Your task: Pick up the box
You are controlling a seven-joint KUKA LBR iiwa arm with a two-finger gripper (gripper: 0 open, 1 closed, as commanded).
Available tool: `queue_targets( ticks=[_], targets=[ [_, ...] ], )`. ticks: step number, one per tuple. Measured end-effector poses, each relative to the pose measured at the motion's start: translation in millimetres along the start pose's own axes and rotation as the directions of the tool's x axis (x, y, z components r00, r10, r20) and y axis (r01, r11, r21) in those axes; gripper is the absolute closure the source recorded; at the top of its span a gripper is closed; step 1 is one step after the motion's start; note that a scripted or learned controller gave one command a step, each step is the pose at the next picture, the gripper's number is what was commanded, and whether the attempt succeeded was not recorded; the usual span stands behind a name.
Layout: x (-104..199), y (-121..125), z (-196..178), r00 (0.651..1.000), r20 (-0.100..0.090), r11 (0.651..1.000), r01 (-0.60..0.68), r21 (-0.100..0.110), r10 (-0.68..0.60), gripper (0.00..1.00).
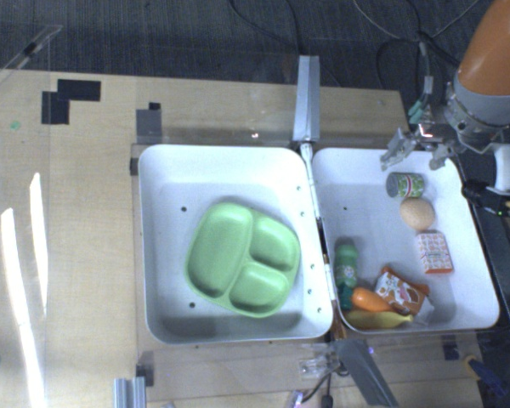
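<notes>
The box [434, 252] is a small red and white carton lying flat near the right wall of the right bin [365, 202]. My gripper [417, 153] hovers over the bin's far right corner, well beyond the box. It is open and nothing is between its fingers. A green and white can [405, 184] lies just below the fingertips. A tan round object [417, 214] sits between the can and the box.
An orange snack packet [399, 290], a carrot [368, 299], a banana [378, 319] and a green bottle [346, 263] crowd the near part of the right bin. The left bin [161, 194] holds a green divided plate [243, 259]. A metal divider [307, 100] stands between the bins.
</notes>
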State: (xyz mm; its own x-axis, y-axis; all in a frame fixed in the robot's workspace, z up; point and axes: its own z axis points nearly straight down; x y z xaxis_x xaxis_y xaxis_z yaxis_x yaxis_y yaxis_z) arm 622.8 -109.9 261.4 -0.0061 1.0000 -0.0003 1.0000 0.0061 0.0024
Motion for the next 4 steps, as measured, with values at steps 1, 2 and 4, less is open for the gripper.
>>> queue_targets(
  ticks=[1,2,4],
  targets=[
    [-44.9,-74.9,75.9,0.997,0.0,0.997,-0.072,0.001,0.072,0.0],
    [-83.1,-71.9,154.3,0.943,-0.001,0.943,-0.333,0.002,0.333,0.0],
    [-84.6,-81.8,166.5,0.995,0.004,0.995,-0.097,-0.026,0.097,0.0]
  ],
)
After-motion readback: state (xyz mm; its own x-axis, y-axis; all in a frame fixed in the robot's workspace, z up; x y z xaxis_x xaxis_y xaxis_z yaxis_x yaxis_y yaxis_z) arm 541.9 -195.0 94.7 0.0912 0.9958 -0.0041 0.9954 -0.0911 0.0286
